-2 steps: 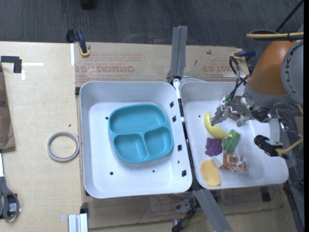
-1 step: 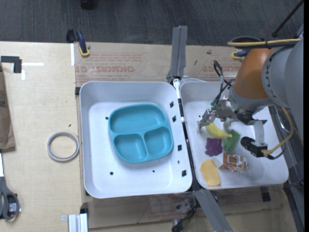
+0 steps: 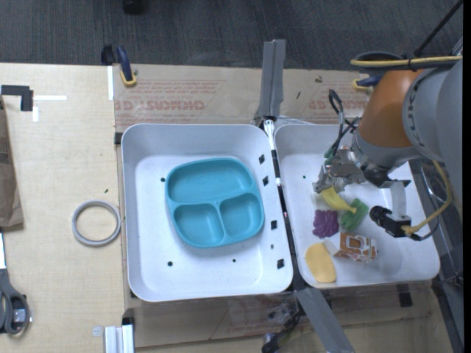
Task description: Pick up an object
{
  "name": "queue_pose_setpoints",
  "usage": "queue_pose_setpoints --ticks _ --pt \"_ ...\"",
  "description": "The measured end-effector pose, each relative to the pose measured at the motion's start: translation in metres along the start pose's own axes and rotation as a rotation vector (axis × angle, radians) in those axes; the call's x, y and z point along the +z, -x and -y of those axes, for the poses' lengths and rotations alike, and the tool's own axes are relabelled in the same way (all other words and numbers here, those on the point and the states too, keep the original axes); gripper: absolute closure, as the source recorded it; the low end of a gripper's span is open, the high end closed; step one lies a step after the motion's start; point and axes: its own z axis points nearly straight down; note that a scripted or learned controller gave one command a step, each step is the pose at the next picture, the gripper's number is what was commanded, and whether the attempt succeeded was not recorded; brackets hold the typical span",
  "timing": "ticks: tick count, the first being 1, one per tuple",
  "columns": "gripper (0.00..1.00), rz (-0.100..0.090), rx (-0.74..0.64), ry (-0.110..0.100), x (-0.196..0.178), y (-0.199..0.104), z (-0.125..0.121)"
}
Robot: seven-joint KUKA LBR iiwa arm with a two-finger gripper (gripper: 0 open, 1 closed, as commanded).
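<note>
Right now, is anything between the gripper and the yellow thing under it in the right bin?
Nothing visible. The gripper sits right above the yellow piece in the right bin; the green piece and purple piece lie beside it.

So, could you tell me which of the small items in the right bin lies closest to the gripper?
The yellow banana-shaped piece: it lies right beneath the gripper, while the green piece, purple piece, orange carton and pale yellow piece lie farther off.

Light wooden bench [image 3: 59,153]; dark grey carpet floor [image 3: 221,13] beyond.
</note>
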Motion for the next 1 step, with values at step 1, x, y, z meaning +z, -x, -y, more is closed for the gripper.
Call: queue_pose_setpoints --ticks 1 --pt "1.00 0.001 0.100 0.002 -0.1330 -0.0088 0.0050"
